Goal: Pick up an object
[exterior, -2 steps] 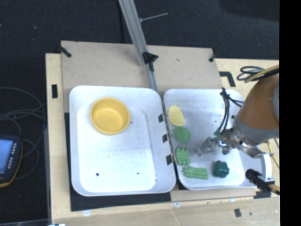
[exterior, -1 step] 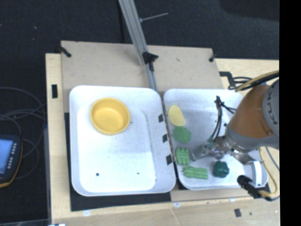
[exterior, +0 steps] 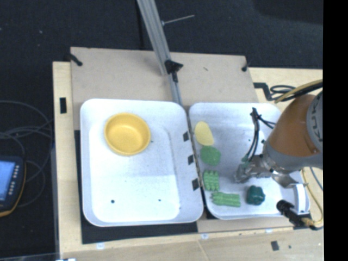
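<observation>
The arm reaches in from the right over the right bin [exterior: 234, 113]; its orange band sits above the grey wrist, and the gripper [exterior: 244, 173] hangs low over the bin's floor, a little right of centre; whether it is open or closed cannot be told, since the metal parts blur together from above.

Several small objects lie in this bin, mostly along its left side; a pale yellow piece [exterior: 204, 133], smooth and drop-shaped, lies farthest from the near edge; just below it sits a round green piece [exterior: 211, 156], matte and mid-green; nearer still comes a ridged green block [exterior: 211, 180], lighter in tone and studded or ribbed on top; a long ridged green bar [exterior: 226, 199] lies crosswise close to the near wall; a dark teal lump [exterior: 255, 195], rounded and slightly glossy, rests to the right of the bar, just near of the gripper and apart from it.

The left bin [exterior: 130, 200] holds a yellow bowl [exterior: 127, 134], upright, in its far left part.
</observation>
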`<control>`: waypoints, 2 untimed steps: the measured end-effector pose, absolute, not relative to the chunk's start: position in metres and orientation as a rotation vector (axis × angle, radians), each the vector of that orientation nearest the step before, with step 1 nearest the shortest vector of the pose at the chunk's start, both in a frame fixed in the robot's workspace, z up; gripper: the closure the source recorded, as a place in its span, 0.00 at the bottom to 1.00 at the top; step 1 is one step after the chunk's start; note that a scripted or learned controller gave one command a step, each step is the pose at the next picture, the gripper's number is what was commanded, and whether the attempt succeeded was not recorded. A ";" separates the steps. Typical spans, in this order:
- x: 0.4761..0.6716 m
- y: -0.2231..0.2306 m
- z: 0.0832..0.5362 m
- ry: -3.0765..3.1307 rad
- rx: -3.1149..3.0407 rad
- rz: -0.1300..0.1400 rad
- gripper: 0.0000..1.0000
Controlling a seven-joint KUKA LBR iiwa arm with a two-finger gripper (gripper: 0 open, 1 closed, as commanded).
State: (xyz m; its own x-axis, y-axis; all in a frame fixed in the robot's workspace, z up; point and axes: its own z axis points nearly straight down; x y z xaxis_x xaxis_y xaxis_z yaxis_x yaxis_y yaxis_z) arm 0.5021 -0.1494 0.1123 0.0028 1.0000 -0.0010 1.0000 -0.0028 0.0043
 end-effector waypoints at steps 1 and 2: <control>0.503 -0.150 0.175 2.218 2.218 0.006 1.00; 0.504 -0.150 0.219 2.220 2.222 0.001 1.00</control>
